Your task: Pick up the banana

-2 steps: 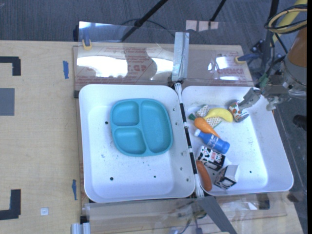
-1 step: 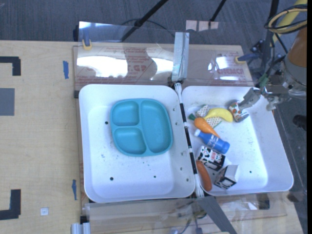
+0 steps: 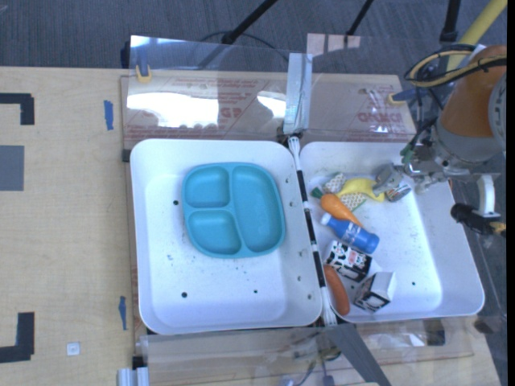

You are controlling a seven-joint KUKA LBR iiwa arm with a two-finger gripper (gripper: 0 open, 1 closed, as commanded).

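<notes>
end effector [image 3: 392, 185] beside the banana [image 3: 358, 188], seemingly touching; its grip state unreadable.

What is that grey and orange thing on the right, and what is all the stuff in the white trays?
That is a robot arm. A computer program moves it. At its end is a gripper with two fingers, a bit like tongs. The picture comes from a camera fixed above the bench, looking down at a slant.

There are two white trays. The left tray has a blue plate with three sections. The right tray has toys: a yellow banana, a carrot, a blue bottle, a black-and-white carton and a small box.

The gripper sits right next to the banana. I cannot tell if it is holding it.
</notes>
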